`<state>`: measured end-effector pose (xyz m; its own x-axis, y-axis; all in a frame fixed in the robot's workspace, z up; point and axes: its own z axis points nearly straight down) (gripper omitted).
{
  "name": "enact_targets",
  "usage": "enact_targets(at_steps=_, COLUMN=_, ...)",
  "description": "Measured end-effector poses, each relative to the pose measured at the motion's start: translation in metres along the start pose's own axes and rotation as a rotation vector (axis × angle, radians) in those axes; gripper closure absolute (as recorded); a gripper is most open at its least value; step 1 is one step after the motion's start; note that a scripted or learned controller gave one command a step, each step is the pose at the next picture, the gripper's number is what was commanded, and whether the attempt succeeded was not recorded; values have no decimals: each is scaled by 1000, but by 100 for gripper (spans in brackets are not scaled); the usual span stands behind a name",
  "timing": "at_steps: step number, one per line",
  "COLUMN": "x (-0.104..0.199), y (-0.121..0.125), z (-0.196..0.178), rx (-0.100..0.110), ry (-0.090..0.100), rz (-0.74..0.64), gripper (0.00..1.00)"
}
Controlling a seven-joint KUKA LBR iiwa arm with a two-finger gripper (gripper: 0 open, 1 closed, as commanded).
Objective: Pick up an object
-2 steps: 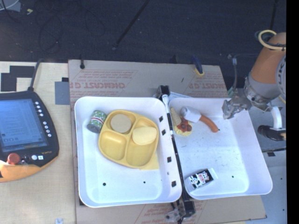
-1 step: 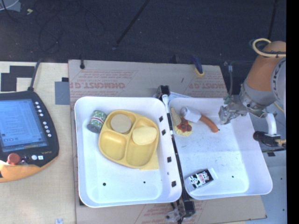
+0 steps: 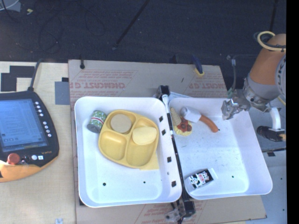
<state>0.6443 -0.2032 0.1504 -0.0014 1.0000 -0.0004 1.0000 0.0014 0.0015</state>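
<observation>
1. The gripper point(image 3: 230, 108) hangs over the right bin's point(image 3: 243, 171) far right edge; its grip cannot be told.
2. An orange carrot point(image 3: 209, 123) lies just left of it.

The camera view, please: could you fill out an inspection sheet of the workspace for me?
Surface: two white bins side by side on cardboard, left bin and right bin.
Job's things: yellow divided tray and a green-patterned roll in the left bin; orange carrot-like piece, a small pile of toy food and a black-and-white packet in the right bin.
Clutter: nothing seen.
Grippers: gripper over the right bin's far right edge, holding nothing visible.
Cables: dark cables on the floor behind the bench.
Surroundings: control pendant left of the bins.
</observation>
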Motion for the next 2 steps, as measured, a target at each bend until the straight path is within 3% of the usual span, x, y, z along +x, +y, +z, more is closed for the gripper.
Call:
enact_targets(at_steps=1, x=-1, y=0, z=3, rx=3, ry=0, rz=-1, gripper=0)
enact_targets(at_steps=2, x=2, y=-17, z=10, rx=6, ry=1, rz=1, gripper=0)
